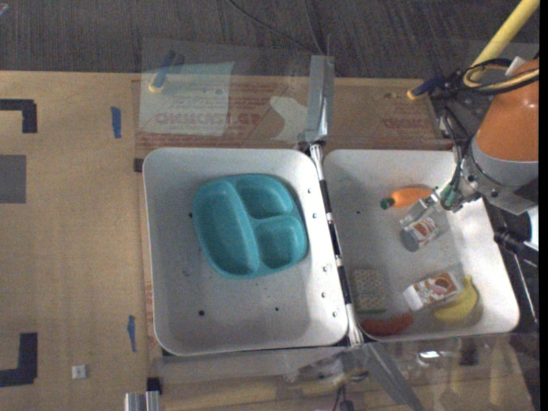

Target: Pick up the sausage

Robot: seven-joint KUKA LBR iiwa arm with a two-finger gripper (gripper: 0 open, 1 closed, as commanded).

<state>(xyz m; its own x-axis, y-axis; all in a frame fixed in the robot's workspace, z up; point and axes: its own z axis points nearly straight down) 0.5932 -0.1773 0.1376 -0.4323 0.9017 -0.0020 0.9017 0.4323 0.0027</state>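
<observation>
Here, the grey arm with its orange band (pixel 507 127) reaches in from the right over the right-hand shallow white bin (pixel 479 238). Its gripper (pixel 447 197) hovers at the bin's upper part, just beside the orange carrot-shaped toy (pixel 406 198) and above a small grey-and-white can (pixel 419 231); how wide it stands cannot be told, and nothing is seen held in it. The red sausage (pixel 387 324) lies at the bin's near edge, towards the left corner, well apart from the gripper. Near it sit a tan woven square (pixel 368 288), a small red-and-white carton (pixel 431 289) and a yellow banana (pixel 458 305). The left-hand white bin (pixel 171 298) holds a teal divided plate (pixel 248 223).
</observation>
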